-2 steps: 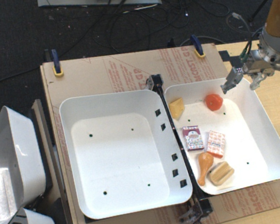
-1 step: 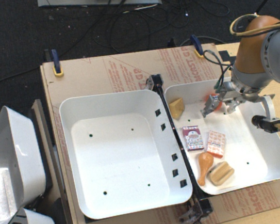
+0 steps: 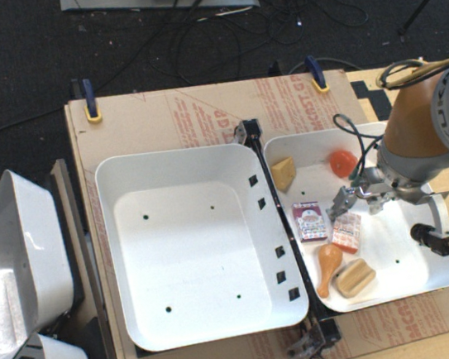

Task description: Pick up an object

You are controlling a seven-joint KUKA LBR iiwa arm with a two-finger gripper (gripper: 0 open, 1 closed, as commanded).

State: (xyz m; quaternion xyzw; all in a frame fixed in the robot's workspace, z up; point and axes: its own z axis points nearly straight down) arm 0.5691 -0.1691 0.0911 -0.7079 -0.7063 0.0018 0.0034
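While the arm (image 3: pixel 421 124) reaches in from the right, its gripper (image 3: pixel 351 201) hangs over the middle of the right bin (image 3: pixel 447 271). The tips are just above a small red and white packet (image 3: pixel 346 234), which lies flat on the bin floor. I cannot tell if the gripper is wide or narrow, because the metal parts blend together from this angle, and nothing is seen held in it.

Left of the packet, almost touching it, lies a dark red card box (image 3: pixel 309 221) with a white label. Below them there is an orange pear-shaped toy (image 3: pixel 328 263), with its thin end pointing to the bottom left, and just beside it on the right a tan block (image 3: pixel 355 278) like a piece of bread. A yellow wedge (image 3: pixel 283 173) sits near the top left corner of this bin, against the wall. A red ball (image 3: pixel 341 162) lies near the top, partly under the arm's cable.

The left bin (image 3: pixel 116 178) stands beside, touching the right one along a black divider (image 3: pixel 275 209). Both bins rest on a cardboard sheet (image 3: pixel 198 111).
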